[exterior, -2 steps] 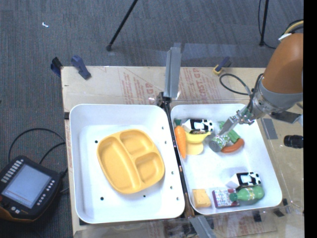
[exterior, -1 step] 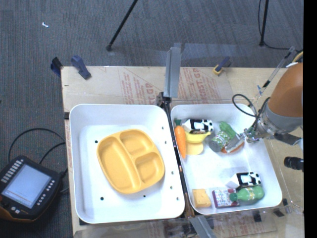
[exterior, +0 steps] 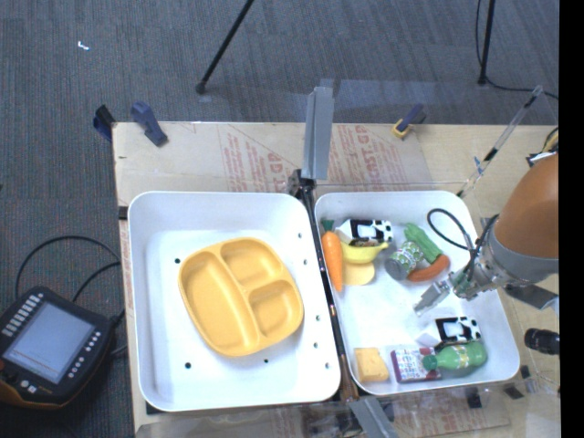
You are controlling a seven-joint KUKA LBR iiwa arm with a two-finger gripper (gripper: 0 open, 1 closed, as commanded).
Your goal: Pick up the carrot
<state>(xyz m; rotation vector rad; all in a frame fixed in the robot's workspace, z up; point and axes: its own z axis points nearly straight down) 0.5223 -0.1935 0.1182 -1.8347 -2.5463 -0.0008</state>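
Holding carrot (exterior: 333,259), right bin (exterior: 383,322), left bin (exterior: 155,318) with plate (exterior: 241,295)

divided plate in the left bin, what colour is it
Yellow-orange all over, plain with no pattern. The camera view shows the divided plate from above in the left bin.

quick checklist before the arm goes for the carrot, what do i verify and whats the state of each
1. Carrot located: ok. The carrot lies in the right bin, along its left wall.
2. Top of carrot clear: ok. Nothing lies over it.
3. Room beside it: not ok. The bin wall crowds its left side and a yellow banana sits close on its right.
4. Gripper over carrot: not ok. The gripper is toward the bin's right side, well apart from the carrot.
5. Jaws open or shut: cannot tell.
6. Path across the bin: cannot tell. A grey can sits between gripper and carrot; heights are unclear.
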